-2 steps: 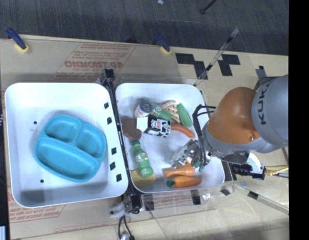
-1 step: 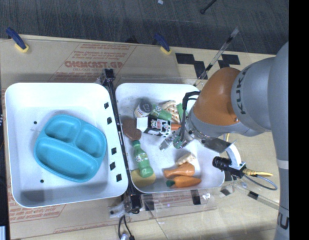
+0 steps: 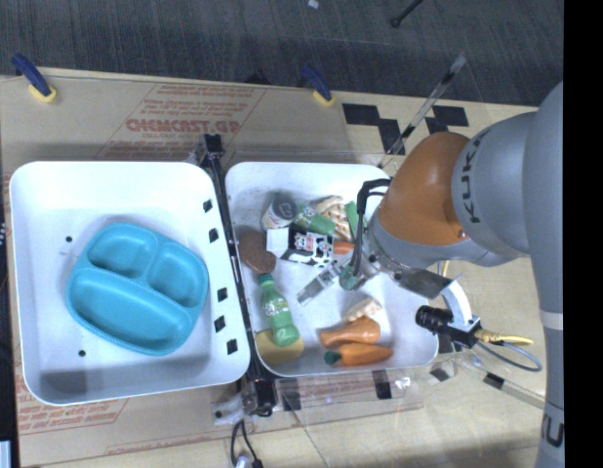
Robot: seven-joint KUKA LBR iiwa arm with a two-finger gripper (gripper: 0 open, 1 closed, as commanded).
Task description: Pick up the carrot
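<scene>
The carrot, orange with a small green stem end on its left, lies along the front wall of the right bin. A second, stubbier orange piece sits just behind it. My gripper hangs low over the middle of the right bin, behind and a little left of the carrot and apart from it. The grey arm with its orange band reaches in from the right and hides the bin's back right part.
Around the gripper lie a green bottle, a brown rounded item, a small can, a black and white packet and a pale item. In the left bin rests a blue divided plate.
</scene>
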